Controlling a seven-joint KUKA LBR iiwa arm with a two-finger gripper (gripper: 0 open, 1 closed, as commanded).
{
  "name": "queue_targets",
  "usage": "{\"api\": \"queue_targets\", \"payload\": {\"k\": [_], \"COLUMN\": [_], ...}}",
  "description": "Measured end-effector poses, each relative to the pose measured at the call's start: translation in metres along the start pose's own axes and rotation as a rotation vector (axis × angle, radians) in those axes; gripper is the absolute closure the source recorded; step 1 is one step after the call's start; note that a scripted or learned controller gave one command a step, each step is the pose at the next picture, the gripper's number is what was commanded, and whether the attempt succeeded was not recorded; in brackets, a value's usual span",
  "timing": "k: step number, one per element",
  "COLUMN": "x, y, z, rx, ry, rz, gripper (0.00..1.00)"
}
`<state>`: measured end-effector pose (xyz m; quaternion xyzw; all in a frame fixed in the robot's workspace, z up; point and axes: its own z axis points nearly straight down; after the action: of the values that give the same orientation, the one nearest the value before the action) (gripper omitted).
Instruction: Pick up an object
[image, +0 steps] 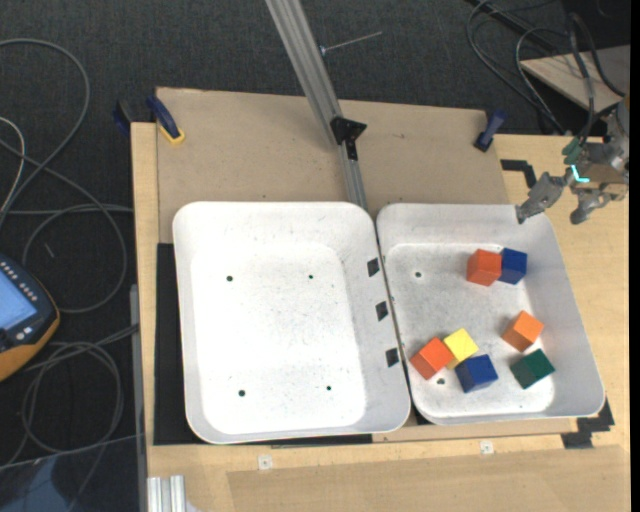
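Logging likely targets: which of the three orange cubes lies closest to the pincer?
The orange cube touching the blue cube at the right bin's far end. It lies closest to the open pincer; the other two orange cubes lie farther off.

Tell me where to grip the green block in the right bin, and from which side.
Take the green block from above, across its two free side faces. It lies flat on the floor of the right bin, turned diagonally, so the open gripper probably needs rotating to match. It stands apart from the blue block and orange block, which leaves room for the fingers.
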<state>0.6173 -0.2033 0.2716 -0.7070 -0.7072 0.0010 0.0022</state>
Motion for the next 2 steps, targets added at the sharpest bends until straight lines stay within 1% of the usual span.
{"api": "queue_targets", "payload": {"k": [1, 2], "x": [0.0, 0.004], "y": [0.001, 0.006], "z": [-0.003, 0.041], "rx": [-0.004, 0.0], "ry": [-0.002, 0.0], "rz": [-0.001, -0.002], "gripper": [0.0, 0.0]}}
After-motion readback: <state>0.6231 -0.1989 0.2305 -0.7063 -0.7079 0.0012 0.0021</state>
